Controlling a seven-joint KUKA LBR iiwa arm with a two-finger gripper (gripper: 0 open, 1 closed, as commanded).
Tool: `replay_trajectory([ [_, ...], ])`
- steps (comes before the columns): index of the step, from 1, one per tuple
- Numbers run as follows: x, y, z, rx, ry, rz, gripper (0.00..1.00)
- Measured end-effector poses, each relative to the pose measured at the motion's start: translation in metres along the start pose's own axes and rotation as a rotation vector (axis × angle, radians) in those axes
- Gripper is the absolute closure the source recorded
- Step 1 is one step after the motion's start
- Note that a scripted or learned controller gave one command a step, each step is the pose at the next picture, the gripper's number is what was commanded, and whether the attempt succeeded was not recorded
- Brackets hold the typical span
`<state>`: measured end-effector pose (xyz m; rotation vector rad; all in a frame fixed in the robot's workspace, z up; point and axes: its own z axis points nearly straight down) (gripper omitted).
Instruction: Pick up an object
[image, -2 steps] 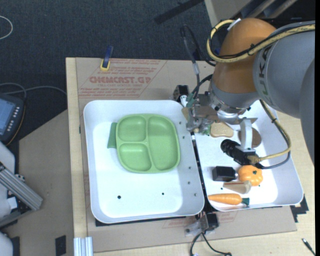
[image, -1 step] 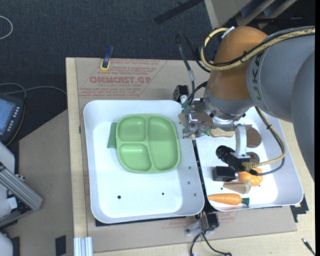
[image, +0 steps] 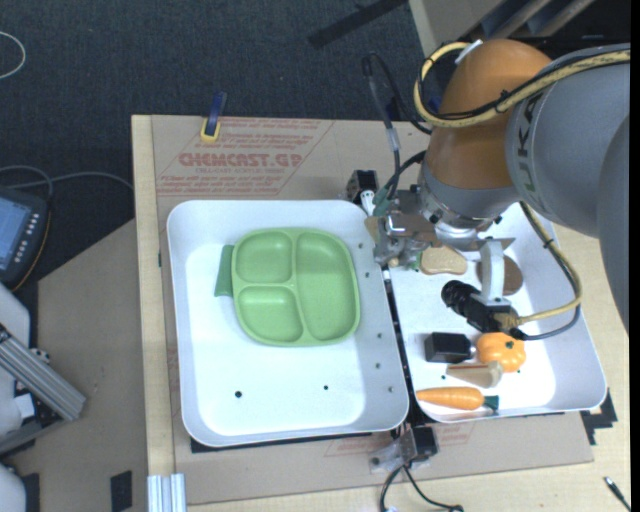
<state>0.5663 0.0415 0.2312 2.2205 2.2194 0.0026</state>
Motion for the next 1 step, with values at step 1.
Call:
replay_trajectory([
  [1, 0.0025, -0.0029, 0.0139, 0.006, 0.000, 0.000, 1.00],
])
